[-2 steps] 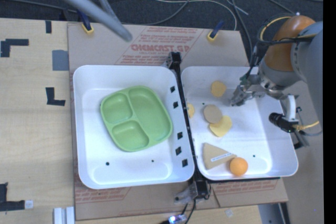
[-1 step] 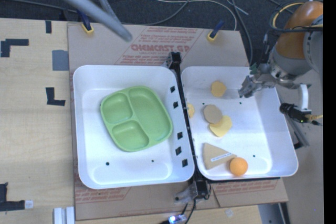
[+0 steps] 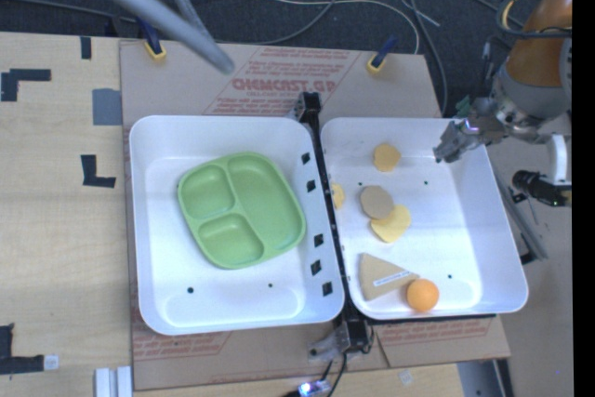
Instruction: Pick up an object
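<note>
Objects like the yellow disc (image 3: 387, 157) sat just left of our gripper (image 3: 450, 147) in the right bin (image 3: 483, 228), which hovered by the far rim, probably lining up a grab, though its jaw state we couldn't tell.

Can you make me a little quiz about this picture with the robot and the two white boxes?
1. True or false: the green tray lies in the left bin.
2. Which sits nearest the bottom edge of the right bin? A) orange ball B) round yellow piece C) tan disc
3. Fill in: the gripper is over the right bin's far ____ corner.

Key: 1 true. 2 A. 3 right.
</note>
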`<state>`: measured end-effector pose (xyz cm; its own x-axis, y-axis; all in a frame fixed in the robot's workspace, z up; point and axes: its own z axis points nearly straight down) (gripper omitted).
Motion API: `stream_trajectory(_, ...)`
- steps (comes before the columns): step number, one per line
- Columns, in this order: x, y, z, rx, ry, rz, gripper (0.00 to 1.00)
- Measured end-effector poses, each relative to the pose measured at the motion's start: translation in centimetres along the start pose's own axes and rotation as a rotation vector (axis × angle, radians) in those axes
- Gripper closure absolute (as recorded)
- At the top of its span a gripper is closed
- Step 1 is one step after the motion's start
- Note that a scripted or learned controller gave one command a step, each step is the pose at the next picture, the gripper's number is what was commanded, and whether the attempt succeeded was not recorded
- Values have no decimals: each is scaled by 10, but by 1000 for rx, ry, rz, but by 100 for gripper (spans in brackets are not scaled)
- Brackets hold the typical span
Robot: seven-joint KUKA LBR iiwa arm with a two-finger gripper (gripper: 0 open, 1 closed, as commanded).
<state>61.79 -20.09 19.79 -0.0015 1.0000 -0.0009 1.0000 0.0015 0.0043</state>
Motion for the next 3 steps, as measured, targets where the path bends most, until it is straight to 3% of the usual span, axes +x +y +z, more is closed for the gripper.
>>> stream_trajectory(1, -6, 10, -52, -1, -1, 0, 100)
stream_trajectory(3, 107, 17, -40, 6, 2, -4, 100)
